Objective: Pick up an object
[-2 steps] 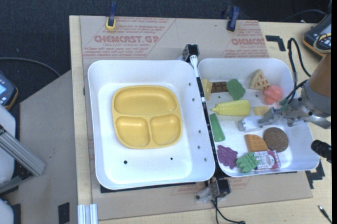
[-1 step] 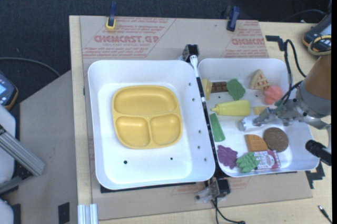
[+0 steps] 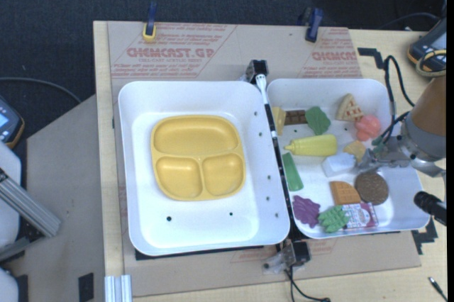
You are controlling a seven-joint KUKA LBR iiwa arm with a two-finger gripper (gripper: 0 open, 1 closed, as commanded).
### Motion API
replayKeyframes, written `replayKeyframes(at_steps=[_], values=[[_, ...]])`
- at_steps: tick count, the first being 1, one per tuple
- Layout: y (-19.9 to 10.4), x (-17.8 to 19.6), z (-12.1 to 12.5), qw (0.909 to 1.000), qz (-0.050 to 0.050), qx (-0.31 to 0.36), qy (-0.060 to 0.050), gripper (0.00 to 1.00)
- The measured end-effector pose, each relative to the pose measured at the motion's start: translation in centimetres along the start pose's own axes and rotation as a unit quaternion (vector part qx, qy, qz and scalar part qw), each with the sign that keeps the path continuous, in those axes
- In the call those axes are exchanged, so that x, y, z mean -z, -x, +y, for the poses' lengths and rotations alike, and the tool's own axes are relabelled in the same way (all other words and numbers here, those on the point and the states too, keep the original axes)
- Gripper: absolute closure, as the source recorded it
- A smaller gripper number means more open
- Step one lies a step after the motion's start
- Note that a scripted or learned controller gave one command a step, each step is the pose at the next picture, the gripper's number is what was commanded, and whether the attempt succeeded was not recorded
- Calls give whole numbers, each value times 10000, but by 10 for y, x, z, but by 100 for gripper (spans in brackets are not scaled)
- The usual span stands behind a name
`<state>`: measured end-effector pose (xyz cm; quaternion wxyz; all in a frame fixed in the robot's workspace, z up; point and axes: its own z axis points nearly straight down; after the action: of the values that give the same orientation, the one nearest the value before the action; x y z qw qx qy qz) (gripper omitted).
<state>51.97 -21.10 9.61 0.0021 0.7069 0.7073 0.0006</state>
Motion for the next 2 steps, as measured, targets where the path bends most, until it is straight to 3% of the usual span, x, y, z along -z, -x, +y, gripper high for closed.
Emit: replayKeyframes(at_steps=[2], values=[[12,98,5,10000,-8,-2,11,100]])
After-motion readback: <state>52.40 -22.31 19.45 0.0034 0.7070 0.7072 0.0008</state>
